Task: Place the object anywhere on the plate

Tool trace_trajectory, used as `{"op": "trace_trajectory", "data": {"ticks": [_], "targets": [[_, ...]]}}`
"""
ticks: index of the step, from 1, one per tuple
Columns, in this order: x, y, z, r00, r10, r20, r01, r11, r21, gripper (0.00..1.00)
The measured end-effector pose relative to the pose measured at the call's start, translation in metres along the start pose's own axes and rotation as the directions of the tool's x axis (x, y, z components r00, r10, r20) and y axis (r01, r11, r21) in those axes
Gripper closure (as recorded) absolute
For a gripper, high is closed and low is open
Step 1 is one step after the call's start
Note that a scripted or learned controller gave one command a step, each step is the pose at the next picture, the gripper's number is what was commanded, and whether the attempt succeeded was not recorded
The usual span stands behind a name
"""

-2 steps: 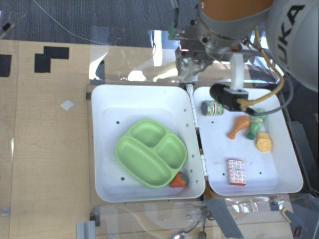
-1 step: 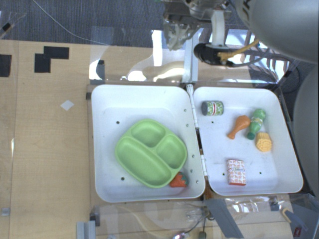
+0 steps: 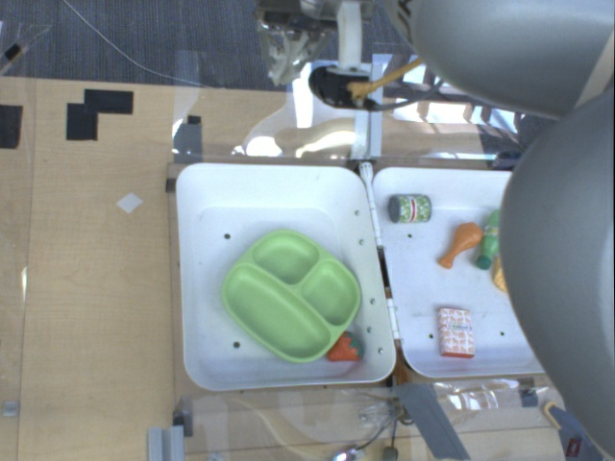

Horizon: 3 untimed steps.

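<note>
Nothing sits in the claw (image 3: 288,60) above the left bin (image 3: 207,353).

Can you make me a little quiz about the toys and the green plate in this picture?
1. True or false: the small orange and green toy carrot lies in the left white bin, beside the green divided plastic plate.
2. How many compartments does the plate have?
A) two B) three C) five
3. Fill in the gap: the small green and red toy can lies in the ____ white bin.

Key
1. True. It sits at the plate's lower right edge, not in a compartment.
2. B. One long one and two smaller ones.
3. Right. It shares that bin with the orange toy drumstick and the red and white patterned box.
</note>
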State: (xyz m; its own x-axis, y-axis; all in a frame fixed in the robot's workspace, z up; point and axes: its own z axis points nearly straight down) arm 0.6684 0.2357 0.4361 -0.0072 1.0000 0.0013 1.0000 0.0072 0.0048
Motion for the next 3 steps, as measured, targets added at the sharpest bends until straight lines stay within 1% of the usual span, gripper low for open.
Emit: {"op": "trace_trajectory", "data": {"ticks": [1, 3], "targets": [[-0.0151, 0.0001, 0.0002, 1.000, 0.003, 0.001, -0.003, 1.000, 0.001, 1.00], [-0.0110, -0.0001, -0.0002, 1.000, -0.001, 0.000, 0.001, 1.000, 0.000, 1.00]]}}
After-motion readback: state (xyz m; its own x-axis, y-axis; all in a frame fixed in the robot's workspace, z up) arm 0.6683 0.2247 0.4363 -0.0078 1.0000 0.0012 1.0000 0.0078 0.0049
